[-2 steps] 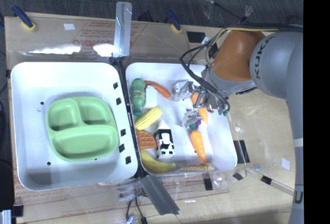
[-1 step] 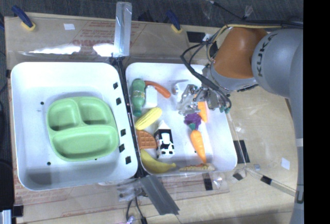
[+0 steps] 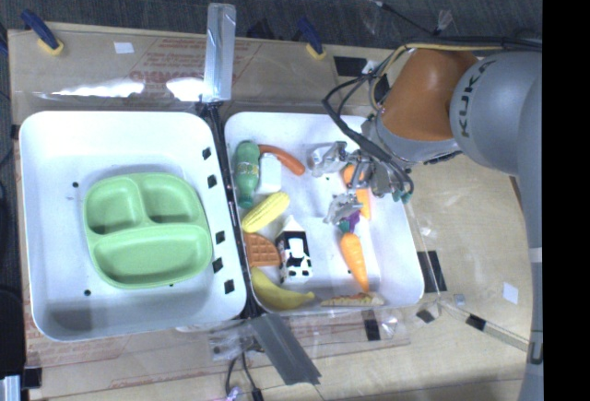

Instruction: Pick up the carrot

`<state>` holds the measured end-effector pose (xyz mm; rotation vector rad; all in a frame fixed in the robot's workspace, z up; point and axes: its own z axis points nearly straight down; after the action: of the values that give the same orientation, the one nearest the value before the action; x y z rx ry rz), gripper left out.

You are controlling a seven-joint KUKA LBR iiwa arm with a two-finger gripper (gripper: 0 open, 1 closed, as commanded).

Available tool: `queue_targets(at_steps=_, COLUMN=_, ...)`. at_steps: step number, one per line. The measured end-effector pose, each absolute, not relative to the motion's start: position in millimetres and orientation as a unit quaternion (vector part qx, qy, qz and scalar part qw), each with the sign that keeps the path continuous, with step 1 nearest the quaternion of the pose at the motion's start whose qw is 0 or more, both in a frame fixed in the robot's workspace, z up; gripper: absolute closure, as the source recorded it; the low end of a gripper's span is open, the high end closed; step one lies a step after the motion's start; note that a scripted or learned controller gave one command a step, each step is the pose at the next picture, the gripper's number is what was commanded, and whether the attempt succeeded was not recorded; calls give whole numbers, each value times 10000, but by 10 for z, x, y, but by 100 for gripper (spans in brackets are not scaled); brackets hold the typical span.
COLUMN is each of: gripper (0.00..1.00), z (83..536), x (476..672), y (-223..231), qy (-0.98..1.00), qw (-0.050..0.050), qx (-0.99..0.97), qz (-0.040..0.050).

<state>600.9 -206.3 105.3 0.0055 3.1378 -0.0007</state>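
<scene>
The carrot (image 3: pixel 355 261) lies in the right bin (image 3: pixel 396 284) near its right wall, orange with a green and purple top pointing up the view. My gripper (image 3: pixel 336 181) hangs over the bin just above that top end. Its two metal fingers stand apart, one fingertip (image 3: pixel 325 155) toward the bin's back and the other (image 3: pixel 343 207) almost over the carrot's top. Nothing shows between them. A second orange piece (image 3: pixel 363 201) shows partly under the wrist; I cannot tell what it is.
The right bin also holds a thin orange pepper (image 3: pixel 281 159), a green cucumber (image 3: pixel 246 171), corn (image 3: pixel 265 210), a waffle (image 3: pixel 261 250), a cow toy (image 3: pixel 295 257), a banana (image 3: pixel 281 294) and a thin stick (image 3: pixel 352 300). A green divided plate (image 3: pixel 146 229) sits in the left bin (image 3: pixel 46 298).
</scene>
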Motion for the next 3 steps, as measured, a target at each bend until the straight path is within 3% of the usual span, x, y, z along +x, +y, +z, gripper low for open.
queue_targets(at_steps=1, gripper=0, z=936, x=5854, y=-2084, qy=9984, qw=6, qx=565, qz=1)
queue_targets(at_steps=2, gripper=100, z=1049, x=5874, y=-2067, qy=9986, qw=21, qx=529, qz=-2)
queue_targets(at_steps=3, gripper=0, z=1047, x=5874, y=-2065, qy=9986, qw=20, qx=524, qz=-2)
